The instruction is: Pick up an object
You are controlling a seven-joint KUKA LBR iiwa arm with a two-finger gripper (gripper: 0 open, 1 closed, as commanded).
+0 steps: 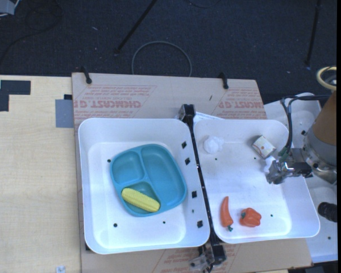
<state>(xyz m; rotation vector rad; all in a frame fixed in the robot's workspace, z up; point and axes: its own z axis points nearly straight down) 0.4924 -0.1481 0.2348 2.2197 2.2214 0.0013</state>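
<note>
My gripper (275, 173) hangs over the right side of the right bin (238, 235), reaching in from the right. Nothing shows in its grip. A small beige and white block (263, 146) lies just up and left of it. Near the bin's back left corner rests a white round object (212, 145). Toward the front lie an orange-red chili pepper (225, 211) and a small red bell pepper (250, 216), well below and left of the gripper. In the left bin (96, 232), a yellow corn cob (140, 199) lies on a blue divided plate (153, 169).
A black divider (196, 175) runs between the two bins. Brown cardboard (159, 98) lies under and behind them. Cables (288, 124) loop near the arm at the right. A pale wooden bench top (28, 181) spreads to the left.
</note>
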